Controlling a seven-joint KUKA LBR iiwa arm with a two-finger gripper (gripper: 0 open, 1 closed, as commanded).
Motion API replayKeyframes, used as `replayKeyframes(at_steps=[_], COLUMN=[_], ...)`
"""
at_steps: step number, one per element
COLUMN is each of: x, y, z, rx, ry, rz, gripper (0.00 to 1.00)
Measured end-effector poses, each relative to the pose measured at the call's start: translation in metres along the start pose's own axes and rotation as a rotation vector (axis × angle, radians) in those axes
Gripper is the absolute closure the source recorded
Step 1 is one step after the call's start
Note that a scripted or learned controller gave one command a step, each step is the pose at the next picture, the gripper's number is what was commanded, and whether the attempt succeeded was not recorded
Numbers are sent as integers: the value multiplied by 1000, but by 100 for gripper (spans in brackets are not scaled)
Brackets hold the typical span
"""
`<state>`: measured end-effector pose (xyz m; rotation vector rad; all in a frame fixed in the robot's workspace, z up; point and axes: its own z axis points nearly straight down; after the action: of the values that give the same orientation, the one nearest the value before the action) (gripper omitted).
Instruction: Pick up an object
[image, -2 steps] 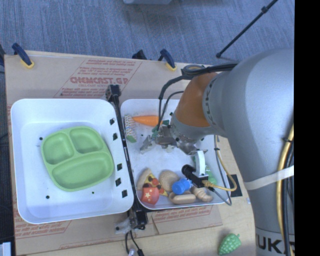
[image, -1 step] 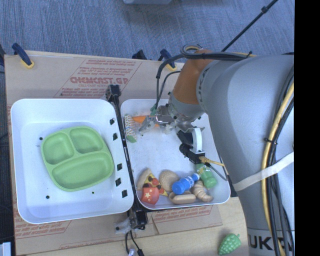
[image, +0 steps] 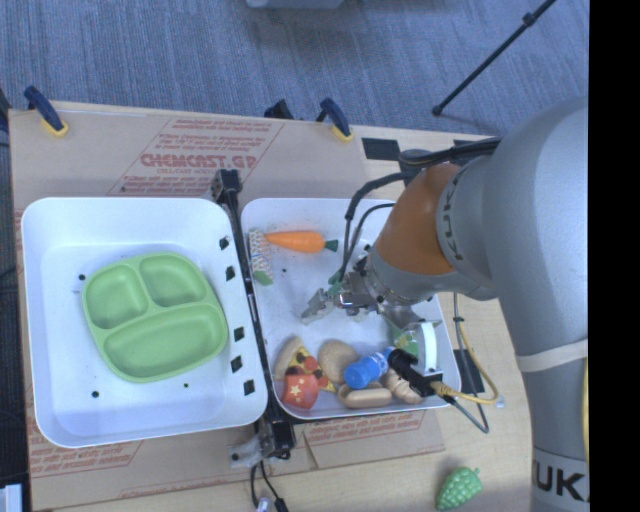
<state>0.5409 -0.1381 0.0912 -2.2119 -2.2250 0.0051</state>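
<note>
My gripper (image: 322, 303) hangs over the middle of the right bin (image: 300, 222), reaching in from the right under the orange-banded wrist. Its fingers point left and down, above bare bin floor. An orange carrot (image: 295, 241) lies at the bin's back. Along the front edge lie a pizza slice (image: 291, 356), a red strawberry-like toy (image: 301, 390), a tan potato-like piece (image: 337, 359), a blue bottle (image: 364, 371) and a hot dog bun (image: 365, 397). Nothing shows between the fingers.
A green divided plate (image: 155, 316) sits in the left bin (image: 60, 230). A striped small toy (image: 262, 262) lies by the right bin's left wall. Green toy grapes (image: 459, 487) rest on the bench at the front right. Cables run at the bin's right side.
</note>
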Motion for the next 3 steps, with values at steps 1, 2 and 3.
replayKeyframes(at_steps=[1,2,3], x=[-41,25,-46], y=[68,116,10], z=[-1,-1,-29], rx=[-3,-2,-2], ry=[4,1,0], rz=[-2,-1,2], gripper=[0,0,0])
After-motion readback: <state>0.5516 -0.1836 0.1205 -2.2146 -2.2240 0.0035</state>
